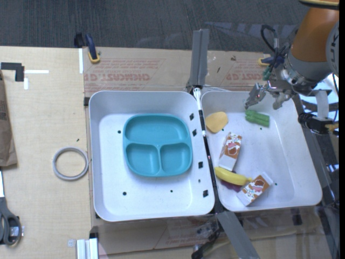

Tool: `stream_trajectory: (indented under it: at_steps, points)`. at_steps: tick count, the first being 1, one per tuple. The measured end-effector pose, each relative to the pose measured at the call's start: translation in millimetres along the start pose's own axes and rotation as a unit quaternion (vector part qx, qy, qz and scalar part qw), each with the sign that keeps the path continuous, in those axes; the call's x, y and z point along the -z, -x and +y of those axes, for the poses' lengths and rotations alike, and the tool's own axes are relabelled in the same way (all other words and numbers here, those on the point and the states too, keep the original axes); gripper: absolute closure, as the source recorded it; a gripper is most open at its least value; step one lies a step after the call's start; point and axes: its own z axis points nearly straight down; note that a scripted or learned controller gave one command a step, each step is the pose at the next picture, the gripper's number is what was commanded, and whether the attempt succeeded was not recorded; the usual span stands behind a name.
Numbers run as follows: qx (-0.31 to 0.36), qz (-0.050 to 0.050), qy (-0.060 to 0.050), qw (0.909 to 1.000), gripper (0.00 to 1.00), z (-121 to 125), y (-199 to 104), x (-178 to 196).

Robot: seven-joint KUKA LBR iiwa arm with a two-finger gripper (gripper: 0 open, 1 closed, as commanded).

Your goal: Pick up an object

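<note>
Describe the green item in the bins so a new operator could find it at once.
Start at the right bin, the one without the blue tray. Look to its far end, directly under the arm's end effector. The green item lies there, a short stubby bar, the only green thing, apart from the pale yellow piece to its left and the cartons and banana nearer the front.

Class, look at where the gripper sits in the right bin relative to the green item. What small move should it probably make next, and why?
Probably a short descent straight onto the green item. The gripper hangs open just above and behind it in the right bin, with nothing between its fingers, and the green item lies apart from the other objects, so it is the nearest uncluttered target.
</note>
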Motion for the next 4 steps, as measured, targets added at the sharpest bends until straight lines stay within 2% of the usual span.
stream_trajectory:
  at_steps: [1,2,3,4]
  points:
    - [0.046,0.000,0.002,0.9989,0.00,-32.7,-11.9,-112.1]
    - [0.095,-0.001,0.001,0.9955,0.00,2.1,-36.4,-119.8]
    - [0.194,-0.001,0.003,0.9810,0.00,10.3,-7.2,-65.6]
    - [0.312,-0.002,0.003,0.9501,0.00,25.5,44.0,-68.5]
